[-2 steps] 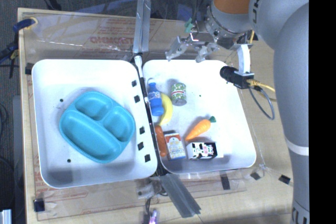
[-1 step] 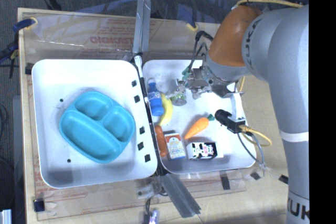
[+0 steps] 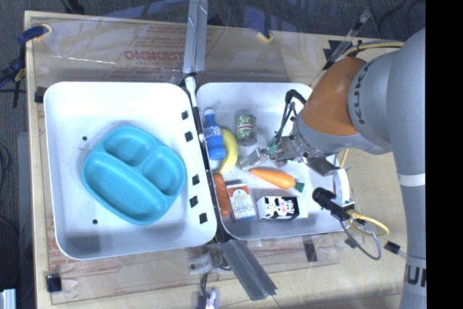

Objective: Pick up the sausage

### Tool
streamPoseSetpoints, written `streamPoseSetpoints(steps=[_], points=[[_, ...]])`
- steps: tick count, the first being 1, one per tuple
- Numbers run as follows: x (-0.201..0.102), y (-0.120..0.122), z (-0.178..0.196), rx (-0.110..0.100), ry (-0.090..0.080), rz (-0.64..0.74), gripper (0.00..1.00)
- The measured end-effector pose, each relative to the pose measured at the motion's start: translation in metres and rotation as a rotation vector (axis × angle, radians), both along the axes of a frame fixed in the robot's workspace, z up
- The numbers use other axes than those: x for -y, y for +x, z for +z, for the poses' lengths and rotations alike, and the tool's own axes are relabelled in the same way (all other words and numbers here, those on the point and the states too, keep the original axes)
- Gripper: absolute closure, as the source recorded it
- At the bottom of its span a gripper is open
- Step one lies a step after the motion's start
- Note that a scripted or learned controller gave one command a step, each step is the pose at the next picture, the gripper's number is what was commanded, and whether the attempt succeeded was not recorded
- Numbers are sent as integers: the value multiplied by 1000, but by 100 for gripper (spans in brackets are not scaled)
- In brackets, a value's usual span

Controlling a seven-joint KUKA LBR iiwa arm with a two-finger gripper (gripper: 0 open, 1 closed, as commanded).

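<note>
The sausage [image 3: 221, 196] is a reddish-brown link lying lengthwise against the left wall of the right bin [image 3: 318, 226], just left of a small carton [image 3: 241, 201]. My gripper [image 3: 259, 155] hangs low over the middle of that bin, above the orange carrot [image 3: 273, 177] and right of the banana [image 3: 229, 150]. It is up and to the right of the sausage, well apart from it. Nothing from the bin is visibly held in it.
The right bin also holds a blue bottle [image 3: 213, 138], a small green can [image 3: 246, 127] and a black-and-white box [image 3: 279, 208]. A blue divided plate [image 3: 134, 174] lies in the left bin [image 3: 65, 112]. The grey arm [image 3: 376, 105] covers the right bin's right side.
</note>
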State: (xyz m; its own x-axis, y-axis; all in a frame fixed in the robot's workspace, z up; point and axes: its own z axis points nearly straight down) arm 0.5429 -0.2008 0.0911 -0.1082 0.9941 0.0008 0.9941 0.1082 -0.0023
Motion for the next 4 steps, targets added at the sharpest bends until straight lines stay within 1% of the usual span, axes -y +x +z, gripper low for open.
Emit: streamPoseSetpoints(steps=[1,2,3,4], points=[[0,1,10,1,-2,6,100],[9,71,123,4,-2,-309,100],[-3,35,74,-2,-1,-412,100],[1,42,0,-3,1,-196,100]])
